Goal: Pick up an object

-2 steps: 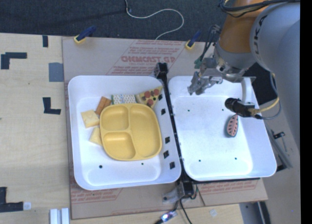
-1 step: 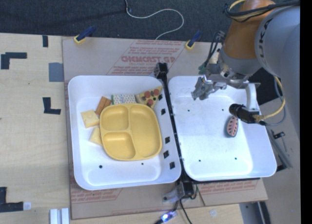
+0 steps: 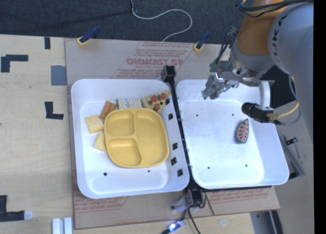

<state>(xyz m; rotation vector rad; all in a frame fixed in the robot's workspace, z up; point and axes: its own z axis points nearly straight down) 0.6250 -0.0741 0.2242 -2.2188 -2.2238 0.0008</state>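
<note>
Camera view: yellow plate [image 3: 136, 137] in left bin [image 3: 86, 177], tool [image 3: 211, 91] state unclear.

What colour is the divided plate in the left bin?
Yellow; the divided plate shows clearly in the camera view.

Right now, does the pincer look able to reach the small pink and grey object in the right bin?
Probably yes. The pincer hangs over the right bin's far corner, and the pink and grey object lies alone on bare floor, with nothing between them.
</note>
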